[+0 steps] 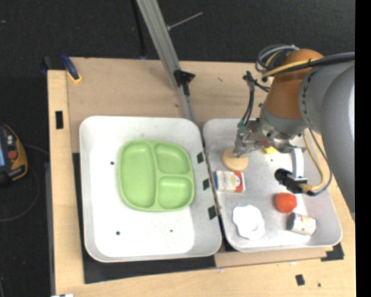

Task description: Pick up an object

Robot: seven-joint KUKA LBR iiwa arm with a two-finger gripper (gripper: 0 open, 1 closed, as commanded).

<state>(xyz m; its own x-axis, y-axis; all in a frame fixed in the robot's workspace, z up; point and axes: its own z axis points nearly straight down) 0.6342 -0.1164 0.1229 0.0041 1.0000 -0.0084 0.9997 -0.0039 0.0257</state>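
In the camera view, we see a wooden bench (111,85) bearing two white bins side by side. The left bin (99,228) holds a green divided plate (156,175), lying flat near its middle with three compartments facing up.

The arm (334,116) comes in from the right edge of the frame, its orange band (287,94) above the right bin (263,190). The gripper (240,150) points down into the upper left part of that bin, right at the top edge of a tan round piece (235,163). We cannot tell whether the two touch, nor whether the gripper is wide or narrow.

Just below the tan round piece lies a small red and white carton (229,181). Toward the lower middle of the bin sits a white cup-like thing (248,221). A red ball (285,202) lies to its right, and a small white box (302,224) lies just below the ball, near the lower right corner.

A grey metal rail (157,39) slants down from the top of the frame to the gap between the bins. At the far left edge, off the bench, we see a handheld unit with a screen (0,153).
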